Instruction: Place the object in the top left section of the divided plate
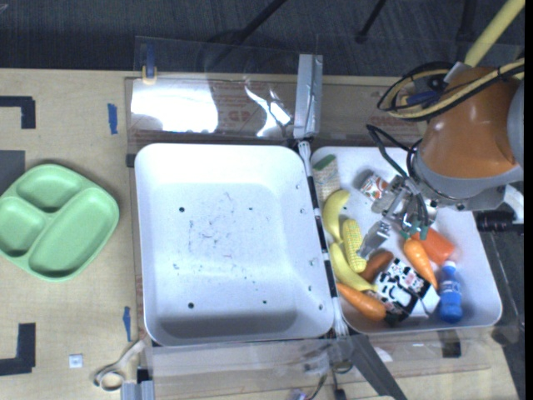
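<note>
Over in the right bin (487, 302) everything's piled up: a yellow banana (336, 215) along the left wall, a corn cob (353, 242) right next to it, two carrots (420, 261) (361, 302), a blue bottle (449, 292), an orange block (436, 245) and a black-and-white patterned thing (400, 286) that looks cow-ish. There's a small packet with red print (376, 187) near the top of the pile, and a label strip (323, 172) in the bin's upper left corner, but the writing on both is way too small to read.

The gripper (405, 212) sits over the middle of that pile with its metal fingers pointing down-left, and honestly I can't tell whether they're spread or closed, too much clutter around them. Nothing visibly between them.

The left bin (166, 173) just has scuffs and a few dark dots. The green divided plate (98, 223) is way off on the wooden bench (67, 140) left of both bins, sitting close to the view's left edge, with bare bench above and below it. Blue tape bits (112, 117) and black corner marks (23, 111) dot the bench.
</note>
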